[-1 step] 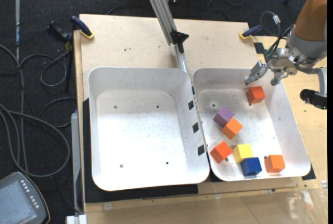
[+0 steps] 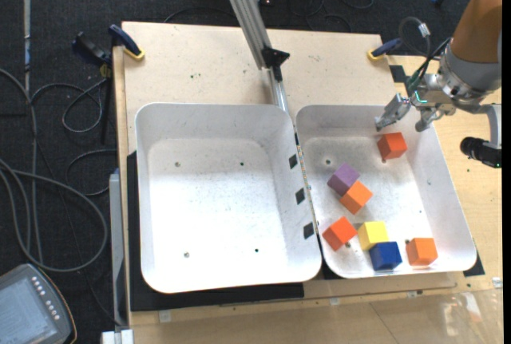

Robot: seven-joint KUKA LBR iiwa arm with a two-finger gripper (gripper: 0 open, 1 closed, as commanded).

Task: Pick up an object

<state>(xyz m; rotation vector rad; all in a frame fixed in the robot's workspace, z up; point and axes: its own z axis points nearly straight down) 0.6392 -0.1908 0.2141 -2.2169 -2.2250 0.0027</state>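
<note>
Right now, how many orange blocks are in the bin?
4, all in the right bin: one at the top near the gripper, one touching the purple block, one left of the yellow block, one at the bottom right. None looks hidden.

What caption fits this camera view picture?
Open gripper hovers above a red-orange block in the right bin.

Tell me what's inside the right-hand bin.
Inside the right bin lie seven blocks: a red one near the gripper, a purple one touching an orange one, then red-orange, yellow, blue and orange. Nothing looks hidden.
</note>
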